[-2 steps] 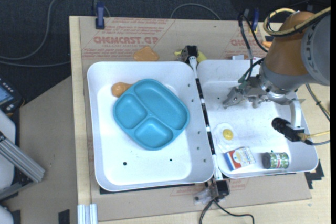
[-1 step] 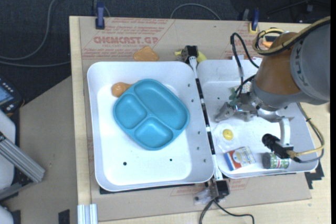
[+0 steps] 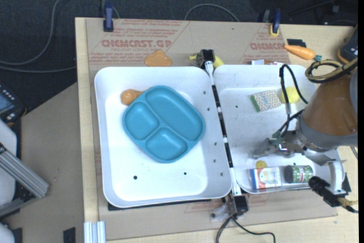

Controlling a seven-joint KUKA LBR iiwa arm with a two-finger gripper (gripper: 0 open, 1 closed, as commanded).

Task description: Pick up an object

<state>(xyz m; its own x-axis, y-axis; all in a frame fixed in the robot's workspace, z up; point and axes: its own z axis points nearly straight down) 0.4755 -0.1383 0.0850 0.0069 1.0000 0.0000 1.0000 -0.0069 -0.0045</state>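
Grey metal gripper (image 3: 267, 148) hangs with fingers spread, holding nothing, just above the labelled bottle (image 3: 281, 176) lying in the right bin (image 3: 244, 79); its label is unreadable. Behind that bin, cardboard (image 3: 170, 37) reads "CHEMCAST".

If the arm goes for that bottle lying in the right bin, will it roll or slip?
The white-labelled plastic bottle with a dark cap lies on its side, so it may roll. Its rounded, glossy body could slip. It rests against the right white bin's wall, hampering access.
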